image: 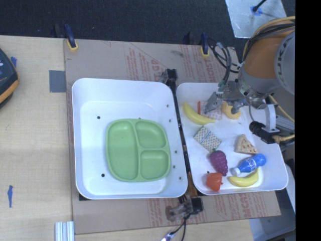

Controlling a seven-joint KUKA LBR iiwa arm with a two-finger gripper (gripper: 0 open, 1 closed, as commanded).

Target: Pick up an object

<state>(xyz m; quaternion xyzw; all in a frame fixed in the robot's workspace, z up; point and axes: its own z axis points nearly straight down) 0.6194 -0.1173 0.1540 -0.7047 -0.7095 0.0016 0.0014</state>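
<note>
My gripper (225,103) hangs low over the back of the right bin (281,185), and its fingers stand open. One grey finger (212,103) points down left toward a yellow banana (194,115). A small yellow object (232,111) lies just beneath the gripper, partly hidden by it, and I see no grip on it. Further forward lie a patterned block (207,138), purple grapes (218,161), a red piece (213,181), a wedge-shaped slice (245,145), a blue bottle (250,164) and a second banana (244,179).
The left bin (85,104) holds a green divided plate (137,149). The two bins meet along a rim (179,134). Clamps (70,38) pin the cardboard at the back. The arm's orange band (263,54) and cables rise over the right bin's far corner.
</note>
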